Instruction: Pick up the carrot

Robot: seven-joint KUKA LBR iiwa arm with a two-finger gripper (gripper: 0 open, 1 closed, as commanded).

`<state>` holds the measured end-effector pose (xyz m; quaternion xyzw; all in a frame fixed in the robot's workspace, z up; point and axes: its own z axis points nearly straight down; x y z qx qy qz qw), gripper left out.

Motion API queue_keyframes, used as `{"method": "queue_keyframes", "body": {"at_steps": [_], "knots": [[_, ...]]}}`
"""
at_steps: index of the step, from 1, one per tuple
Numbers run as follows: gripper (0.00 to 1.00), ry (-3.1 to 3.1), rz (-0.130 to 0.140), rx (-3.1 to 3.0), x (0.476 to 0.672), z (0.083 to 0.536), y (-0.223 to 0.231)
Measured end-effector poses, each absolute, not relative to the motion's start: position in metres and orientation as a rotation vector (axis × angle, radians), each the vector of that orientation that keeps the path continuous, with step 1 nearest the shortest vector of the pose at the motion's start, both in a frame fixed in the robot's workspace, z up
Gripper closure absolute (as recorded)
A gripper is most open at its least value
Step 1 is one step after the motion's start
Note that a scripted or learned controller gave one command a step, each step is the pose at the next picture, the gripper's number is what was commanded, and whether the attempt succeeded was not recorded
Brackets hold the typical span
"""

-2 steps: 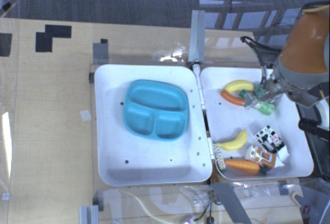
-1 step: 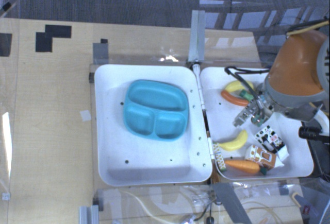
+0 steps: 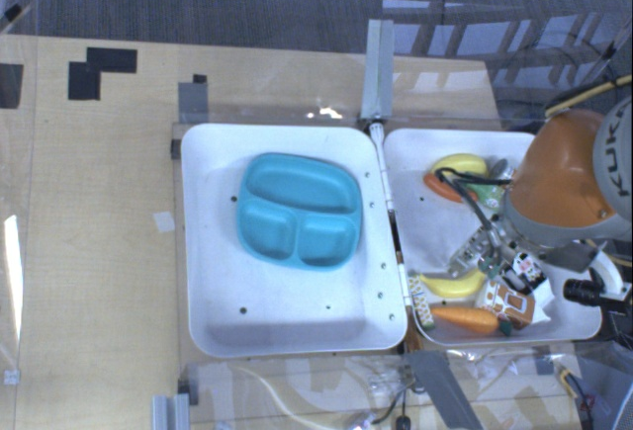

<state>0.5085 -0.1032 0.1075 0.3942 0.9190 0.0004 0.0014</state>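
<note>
**Maker's name shows on arm at right edge**

Dark capital letters, cut off by the picture's edge and reading "KU", stand on the grey arm [image 3: 615, 161] beside its orange band. Print on a small package [image 3: 508, 302] in the right bin is too small to read.

Bright, even light is falling from above, and the two white bins [image 3: 297, 339] are glowing almost without detail. A small glare is shining on the bench [image 3: 99, 240] near the bins' top edge, and soft shadows are lying under the blue tray [image 3: 297, 211]. The picture is looking a little soft and grainy.
</note>
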Motion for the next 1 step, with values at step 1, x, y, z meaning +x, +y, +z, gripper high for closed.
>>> {"method": "queue_keyframes", "body": {"at_steps": [1], "knots": [[0.0, 2.883, 0.002, 1.238, 0.5089, 0.108, -0.1033]]}}
